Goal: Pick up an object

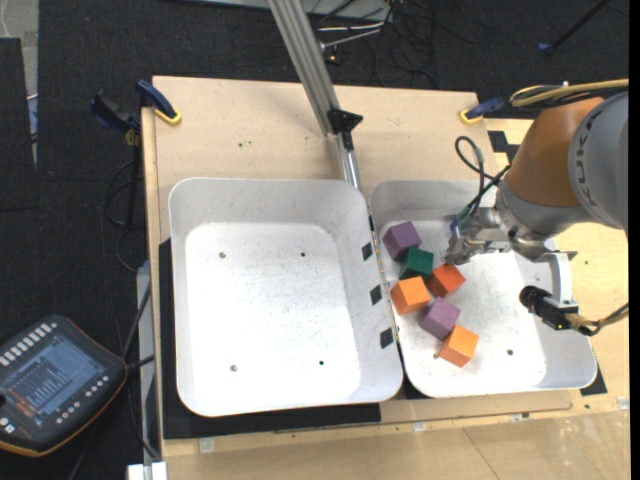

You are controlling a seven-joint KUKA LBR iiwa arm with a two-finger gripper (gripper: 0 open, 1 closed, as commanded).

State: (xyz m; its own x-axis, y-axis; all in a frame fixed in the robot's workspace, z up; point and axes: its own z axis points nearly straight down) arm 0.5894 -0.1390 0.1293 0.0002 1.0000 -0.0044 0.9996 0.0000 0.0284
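The right bin (520,368) holds several blocks clustered near its left side: a purple one (402,237), a green one (418,262), an orange one (409,294), a reddish-orange one (447,279), a second purple one (439,318) and an orange one (459,346). My gripper (458,251) reaches in from the right and hangs low over the bin, just above and right of the reddish-orange block, beside the green one. The wrist body hides the fingertips.
The left bin (200,208) lies beside the right one, sharing a taped middle edge. A metal pole (305,53) slants down from the back toward the bins. Clamps sit at the bench's back corners. A teach pendant (50,378) rests at lower left.
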